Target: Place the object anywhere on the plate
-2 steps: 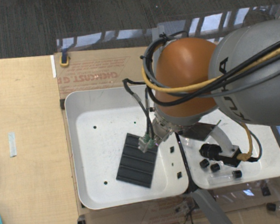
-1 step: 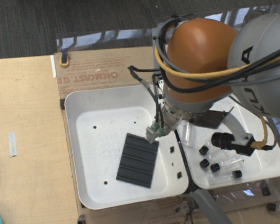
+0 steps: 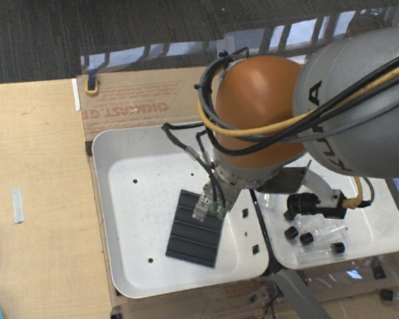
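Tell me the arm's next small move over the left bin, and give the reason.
Probably a short straight descent. The hand sits over the upper right corner of the flat black ribbed rectangular plate in the left white bin. Nothing can be made out between its fingers, so I can't confirm an object is held; lowering first would make any release gentle.

The grey arm [image 3: 335, 98] with its orange band [image 3: 257, 103] reached over the left white bin [image 3: 121, 220]. Its gripper [image 3: 210, 207] sat at the upper edge of a black ribbed plate [image 3: 191, 230] lying tilted near the bin's front right corner. Small black-capped clear pieces [image 3: 314, 235] lay in the right bin [image 3: 384, 231].
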{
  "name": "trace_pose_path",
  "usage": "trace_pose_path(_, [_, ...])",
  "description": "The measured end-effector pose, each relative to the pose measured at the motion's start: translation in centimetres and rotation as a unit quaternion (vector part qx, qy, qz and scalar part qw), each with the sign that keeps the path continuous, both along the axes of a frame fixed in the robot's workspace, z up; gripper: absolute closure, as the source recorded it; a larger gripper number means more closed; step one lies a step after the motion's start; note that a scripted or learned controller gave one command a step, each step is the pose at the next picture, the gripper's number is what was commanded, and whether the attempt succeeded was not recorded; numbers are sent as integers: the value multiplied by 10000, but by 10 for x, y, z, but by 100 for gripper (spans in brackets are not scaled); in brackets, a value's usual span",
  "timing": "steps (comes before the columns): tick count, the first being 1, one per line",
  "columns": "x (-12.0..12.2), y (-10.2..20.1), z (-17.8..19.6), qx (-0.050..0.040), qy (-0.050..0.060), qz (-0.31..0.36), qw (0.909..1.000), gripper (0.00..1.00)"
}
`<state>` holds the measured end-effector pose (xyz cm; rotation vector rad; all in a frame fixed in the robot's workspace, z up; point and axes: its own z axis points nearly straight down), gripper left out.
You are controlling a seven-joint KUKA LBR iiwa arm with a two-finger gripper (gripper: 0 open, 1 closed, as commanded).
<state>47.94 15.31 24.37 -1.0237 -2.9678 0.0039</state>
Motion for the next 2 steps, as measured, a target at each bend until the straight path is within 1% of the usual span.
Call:
trace_pose_path(1, [-1, 17, 53, 3, -15, 362, 9993, 100])
trace_pose_path(2, [36, -46, 57, 1, -17, 595, 9982, 100])
